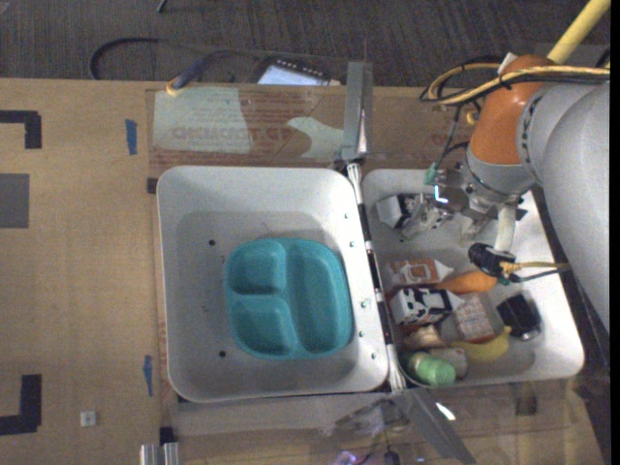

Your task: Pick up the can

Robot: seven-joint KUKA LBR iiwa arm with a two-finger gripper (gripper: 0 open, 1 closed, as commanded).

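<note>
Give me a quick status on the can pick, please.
Gripper low over right bin's far end. Can not identifiable in the clutter. Banana, carrot crowd near side.

- Desk (77, 289): tan board surface, black tape corner marks along its left side, short blue tape strips near the left bin.
- Left bin (184, 197): white, shallow, sits directly on the desk.
- Right bin (562, 342): white, sits on the desk just beside the left bin, their edges meeting at a central divider.
- Clear plastic sheet (247, 129): lies flat on the desk, on the far side of the left bin.
</note>
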